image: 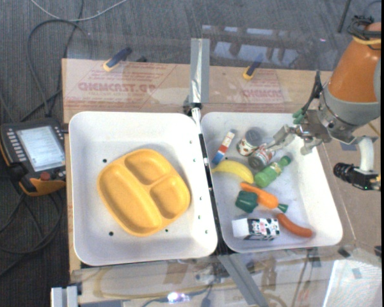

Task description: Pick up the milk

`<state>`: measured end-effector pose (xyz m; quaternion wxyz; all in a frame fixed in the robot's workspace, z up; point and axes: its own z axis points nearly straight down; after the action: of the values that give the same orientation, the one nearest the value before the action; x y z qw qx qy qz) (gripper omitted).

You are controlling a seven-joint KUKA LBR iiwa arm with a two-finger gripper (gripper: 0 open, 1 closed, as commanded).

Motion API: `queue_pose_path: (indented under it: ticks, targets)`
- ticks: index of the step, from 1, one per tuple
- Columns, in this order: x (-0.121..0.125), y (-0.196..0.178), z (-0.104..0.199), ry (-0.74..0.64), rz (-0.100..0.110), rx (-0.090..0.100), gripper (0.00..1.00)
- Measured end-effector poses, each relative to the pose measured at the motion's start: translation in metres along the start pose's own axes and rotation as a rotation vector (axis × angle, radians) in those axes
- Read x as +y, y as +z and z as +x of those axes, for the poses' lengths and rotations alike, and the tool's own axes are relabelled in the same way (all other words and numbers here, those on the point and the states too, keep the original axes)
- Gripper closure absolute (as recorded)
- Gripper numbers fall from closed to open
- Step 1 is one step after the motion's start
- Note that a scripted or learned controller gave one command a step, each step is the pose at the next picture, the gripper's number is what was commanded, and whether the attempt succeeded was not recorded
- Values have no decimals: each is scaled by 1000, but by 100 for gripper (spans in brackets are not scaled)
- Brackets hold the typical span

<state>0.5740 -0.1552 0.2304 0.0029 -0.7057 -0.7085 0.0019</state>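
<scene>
So the milk (256, 228), a little cow-print carton, is lying on its side near the bottom edge of the right bin (329, 219), lower middle-right of the frame, with an orange sausage-looking thing (295, 226) touching its right end. The end effector (293, 135) is way up in the upper part of that same bin, hovering over a small can (262, 155) and a green bottle (271, 169), well apart from the carton. Its fingers look spread fairly wide with nothing between them, though honestly it's small and a bit hard to read. My guess is it's just coming in from the right side and hasn't lined up on anything yet. The clutter matters here: a carrot (264, 196) and a green block (246, 201) sit just above the milk, so a grab from above probably wants the fingers straddling the carton's short side. The left bin (83, 190) just has a yellow divided plate (144, 190), nowhere near the action.
</scene>
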Motion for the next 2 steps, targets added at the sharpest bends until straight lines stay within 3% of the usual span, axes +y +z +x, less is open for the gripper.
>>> queue_pose_path:
  ticks: [1,2]
  targets:
    - [38,142,8,-163,-16,-7,0]
    - [0,119,42,-275,-1,-1,0]
